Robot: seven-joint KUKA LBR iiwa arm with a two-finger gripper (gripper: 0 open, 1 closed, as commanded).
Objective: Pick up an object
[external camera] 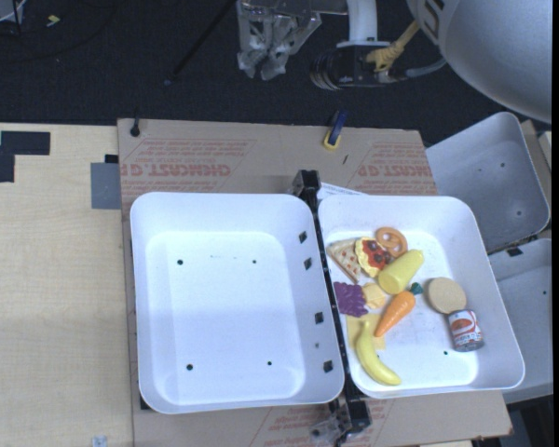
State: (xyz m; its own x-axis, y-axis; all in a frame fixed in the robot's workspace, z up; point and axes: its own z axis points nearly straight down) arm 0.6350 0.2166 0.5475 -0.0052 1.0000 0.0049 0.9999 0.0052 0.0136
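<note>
Toys point(391, 296) — heaped, overlapping — right bin point(498, 343)

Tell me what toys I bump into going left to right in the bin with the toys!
Purple grapes → carrot → round biscuit → little can. The pizza, pretzel and banana overlap others, so I skipped them.

Light wooden bench point(47, 277) is covered by printed brown cardboard sheet point(224, 161). Small blue-and-yellow clip point(334, 130) is seen at its far edge; grey square patch point(104, 184) nearby.
</note>
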